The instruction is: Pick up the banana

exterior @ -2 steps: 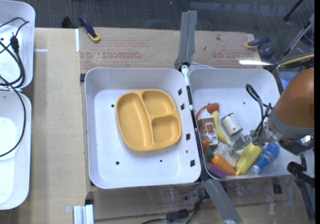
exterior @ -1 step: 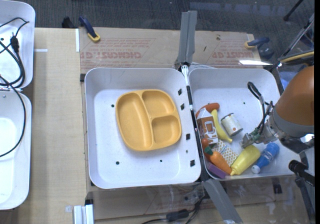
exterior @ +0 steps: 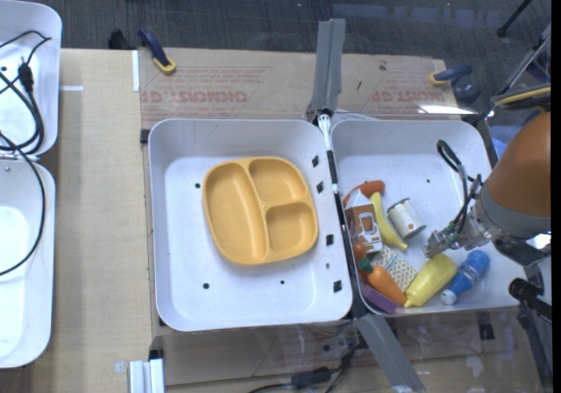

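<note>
One banana [exterior: 386, 223] in right bin [exterior: 412, 141], between box [exterior: 363, 226] and can [exterior: 405, 218]. Long way runs up-down. Claw [exterior: 443, 242] sits just right of it, past can. Claw open or closed: cannot tell.

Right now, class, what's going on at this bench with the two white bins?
A grey robot arm reaches in from the right over the right bin, its claw low among the clutter there. The banana it is meant to pick up lies apart from the claw, beside a small can and a carton. A yellow bottle sits just below the claw. The left bin holds a yellow divided plate.
</note>
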`<state>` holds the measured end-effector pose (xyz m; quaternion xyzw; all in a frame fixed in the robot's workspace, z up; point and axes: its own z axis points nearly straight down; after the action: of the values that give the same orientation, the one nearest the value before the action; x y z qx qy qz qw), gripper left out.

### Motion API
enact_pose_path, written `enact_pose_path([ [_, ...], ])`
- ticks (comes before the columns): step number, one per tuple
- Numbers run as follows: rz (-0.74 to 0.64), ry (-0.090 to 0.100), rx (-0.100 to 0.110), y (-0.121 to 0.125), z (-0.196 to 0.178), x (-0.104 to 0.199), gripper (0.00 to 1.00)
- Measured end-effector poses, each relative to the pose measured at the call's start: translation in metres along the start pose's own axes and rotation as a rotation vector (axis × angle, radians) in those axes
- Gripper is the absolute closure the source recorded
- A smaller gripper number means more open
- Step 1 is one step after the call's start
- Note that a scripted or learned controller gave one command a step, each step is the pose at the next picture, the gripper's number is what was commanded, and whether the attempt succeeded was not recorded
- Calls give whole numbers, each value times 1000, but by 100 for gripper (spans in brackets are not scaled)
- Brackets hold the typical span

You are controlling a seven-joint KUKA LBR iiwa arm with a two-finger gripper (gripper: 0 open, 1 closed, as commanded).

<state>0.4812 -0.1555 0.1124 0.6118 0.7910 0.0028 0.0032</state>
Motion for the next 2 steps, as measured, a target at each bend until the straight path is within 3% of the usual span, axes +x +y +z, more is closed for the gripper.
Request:
enact_pose_path([
  [1,182,3,11,-5,22,-2,100],
  [2,184,3,11,-5,13,-2,100],
])
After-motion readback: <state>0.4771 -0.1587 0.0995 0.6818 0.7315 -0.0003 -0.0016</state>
